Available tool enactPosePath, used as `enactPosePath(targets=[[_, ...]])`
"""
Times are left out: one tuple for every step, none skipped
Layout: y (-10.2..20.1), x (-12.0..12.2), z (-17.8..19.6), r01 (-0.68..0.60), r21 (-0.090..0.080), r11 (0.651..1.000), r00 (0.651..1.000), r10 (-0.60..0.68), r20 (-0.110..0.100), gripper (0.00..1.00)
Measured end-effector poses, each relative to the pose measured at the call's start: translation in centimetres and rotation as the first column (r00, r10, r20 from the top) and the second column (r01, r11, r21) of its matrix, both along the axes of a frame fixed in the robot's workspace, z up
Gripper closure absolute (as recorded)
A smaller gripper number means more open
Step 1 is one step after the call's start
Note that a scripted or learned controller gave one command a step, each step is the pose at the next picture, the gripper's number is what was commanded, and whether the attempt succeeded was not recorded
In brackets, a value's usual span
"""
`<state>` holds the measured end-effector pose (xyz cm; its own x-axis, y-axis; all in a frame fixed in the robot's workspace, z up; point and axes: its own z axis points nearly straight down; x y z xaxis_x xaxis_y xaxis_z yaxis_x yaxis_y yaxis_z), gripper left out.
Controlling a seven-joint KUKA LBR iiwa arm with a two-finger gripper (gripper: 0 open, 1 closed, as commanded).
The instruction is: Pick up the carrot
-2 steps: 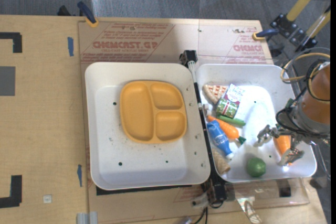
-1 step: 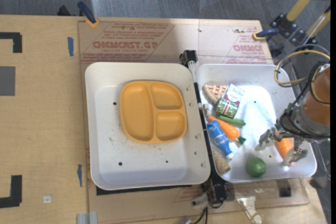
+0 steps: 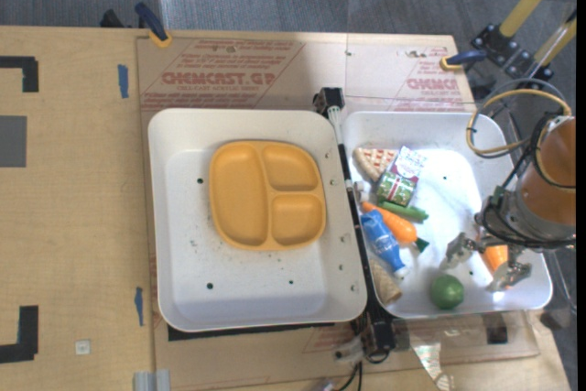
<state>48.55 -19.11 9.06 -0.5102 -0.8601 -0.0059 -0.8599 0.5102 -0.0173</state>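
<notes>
The carrot (image 3: 396,223) is orange with a green top and lies in the middle of the right bin (image 3: 462,151), between a green-and-white carton and a blue bottle. My gripper (image 3: 483,263) hangs low over the bin's right side, well to the right of the carrot and apart from it. Its two metal fingers (image 3: 455,250) are spread wide, so it is open. A small orange piece (image 3: 494,256) lies between them, and I cannot tell whether they touch it.
The right bin also holds a green-and-white carton (image 3: 400,178), a blue bottle (image 3: 385,242), a waffle-like wedge (image 3: 370,161) and a green lime (image 3: 446,291). A yellow divided plate (image 3: 267,194) sits in the left bin (image 3: 174,224).
</notes>
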Motion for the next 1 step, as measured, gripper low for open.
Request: enactPosePath(targets=[[-0.71,-0.08,-0.11,-0.416,0.016,0.909,0.909,0.416,-0.002,0.00]])
